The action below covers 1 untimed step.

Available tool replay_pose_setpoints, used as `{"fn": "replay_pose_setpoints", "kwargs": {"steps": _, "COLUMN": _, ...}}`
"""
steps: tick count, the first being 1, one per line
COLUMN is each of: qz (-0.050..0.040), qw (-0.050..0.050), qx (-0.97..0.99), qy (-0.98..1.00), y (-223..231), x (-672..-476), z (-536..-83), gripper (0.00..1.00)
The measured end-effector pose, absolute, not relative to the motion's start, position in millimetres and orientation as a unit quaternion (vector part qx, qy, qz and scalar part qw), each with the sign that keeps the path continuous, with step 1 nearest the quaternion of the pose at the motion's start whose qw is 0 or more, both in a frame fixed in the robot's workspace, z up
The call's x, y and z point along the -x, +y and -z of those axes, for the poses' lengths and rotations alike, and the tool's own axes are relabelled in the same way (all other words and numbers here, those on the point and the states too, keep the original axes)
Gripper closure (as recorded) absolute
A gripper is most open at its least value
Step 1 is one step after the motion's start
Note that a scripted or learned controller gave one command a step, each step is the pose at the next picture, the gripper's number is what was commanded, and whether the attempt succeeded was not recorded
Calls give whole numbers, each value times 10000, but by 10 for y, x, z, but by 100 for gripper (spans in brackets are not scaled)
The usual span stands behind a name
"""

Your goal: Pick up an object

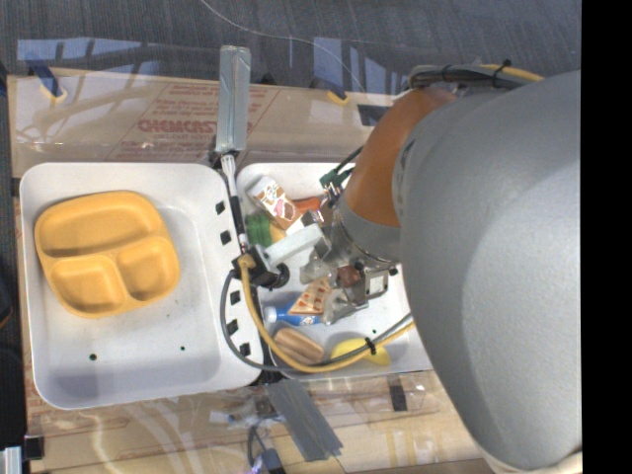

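My gripper (331,282) is low in the right bin (259,178), among a pile of small objects. A tan packet (314,299) lies right under its tip, with a blue tube (291,316) beside it. A bread-roll-shaped piece (297,344) and a yellow piece (348,349) lie at the bin's near edge. A printed snack packet (274,203) and a green item (258,230) sit at the far left of the bin. The arm's grey body and orange band (380,171) hide most of the bin.
The left bin (118,363) holds a yellow three-compartment tray (104,252). A yellow cable (259,329) and black cable loop along the divider between the bins. A grey taped post (233,97) stands behind the divider.
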State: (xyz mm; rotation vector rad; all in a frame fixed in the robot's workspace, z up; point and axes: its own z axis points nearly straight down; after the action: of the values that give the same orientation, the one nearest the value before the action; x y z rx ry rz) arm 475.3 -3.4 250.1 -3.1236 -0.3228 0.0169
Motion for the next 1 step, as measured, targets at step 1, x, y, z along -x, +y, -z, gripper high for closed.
{"fn": "replay_pose_setpoints", "kwargs": {"steps": 1, "qz": -49, "qw": 7, "qx": 9931, "qy": -1171, "y": -621, "x": -5149, "z": -2090, "gripper": 100}}
